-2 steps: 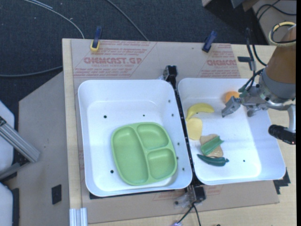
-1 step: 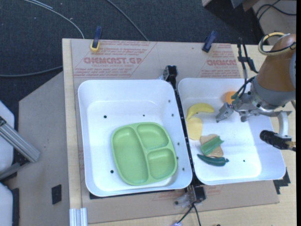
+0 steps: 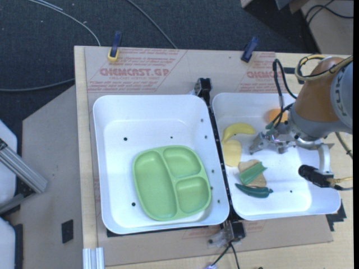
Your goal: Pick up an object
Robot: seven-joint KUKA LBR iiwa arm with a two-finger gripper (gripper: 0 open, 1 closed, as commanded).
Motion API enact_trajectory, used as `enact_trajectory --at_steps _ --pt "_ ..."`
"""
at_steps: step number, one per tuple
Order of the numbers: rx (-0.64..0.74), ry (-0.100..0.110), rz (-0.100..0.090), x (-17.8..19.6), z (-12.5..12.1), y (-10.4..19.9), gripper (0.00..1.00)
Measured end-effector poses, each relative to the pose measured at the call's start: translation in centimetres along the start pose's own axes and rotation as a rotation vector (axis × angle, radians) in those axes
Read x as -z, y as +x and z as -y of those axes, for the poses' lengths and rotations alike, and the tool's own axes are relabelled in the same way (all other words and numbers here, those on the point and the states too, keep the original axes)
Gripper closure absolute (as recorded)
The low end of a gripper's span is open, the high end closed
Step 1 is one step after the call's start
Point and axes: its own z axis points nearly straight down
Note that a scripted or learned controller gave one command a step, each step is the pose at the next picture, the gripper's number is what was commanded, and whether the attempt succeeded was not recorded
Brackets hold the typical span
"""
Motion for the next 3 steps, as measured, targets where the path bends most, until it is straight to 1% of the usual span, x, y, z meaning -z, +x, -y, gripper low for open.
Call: enact_trajectory --at_steps 1,2,3 --pt "-0.001 -0.008 0.002 1.4 -0.2 0.0 1.0" --pt "0.001 -0.015 0.005 7.7 0.3 -0.1 1.0" --pt "0.002 -0.014 0.005 12.2 0.2 -0.1 1.0"
